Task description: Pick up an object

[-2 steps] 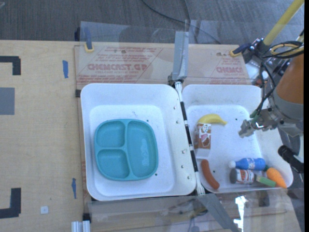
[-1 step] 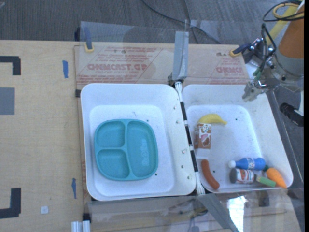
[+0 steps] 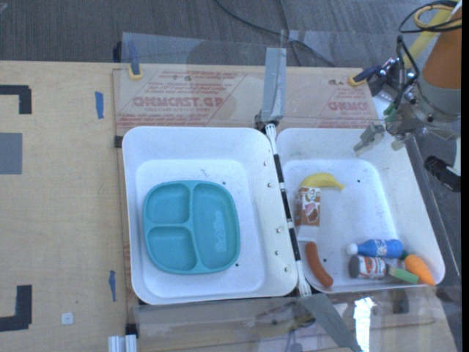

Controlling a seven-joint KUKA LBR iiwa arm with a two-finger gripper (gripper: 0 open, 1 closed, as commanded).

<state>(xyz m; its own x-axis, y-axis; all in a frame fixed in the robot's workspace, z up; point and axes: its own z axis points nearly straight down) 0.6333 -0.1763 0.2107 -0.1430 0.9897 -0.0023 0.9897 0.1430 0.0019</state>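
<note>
Gripper [image 3: 379, 136] is held above the right bin's [image 3: 366, 169] far right corner, jaws spread and pinching nothing. Banana [image 3: 323, 182], lying just beyond the carton [image 3: 309, 206], is probably best approached from directly above.

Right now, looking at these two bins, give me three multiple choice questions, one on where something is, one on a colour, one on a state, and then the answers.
1. Where does the divided plate lie?
A. In the left bin
B. In the right bin
C. On the wooden bench outside the bins

2. What colour is the divided plate?
A. Red
B. Teal
C. Black

3. How does the gripper stand to the banana?
A. Closed around it
B. Apart from it, above the right bin's far right corner
C. Pressing it against the sausage

Answers:
1 A, the plate rests on the left bin floor.
2 B, its surface is teal.
3 B, bare bin floor lies between them.
</note>
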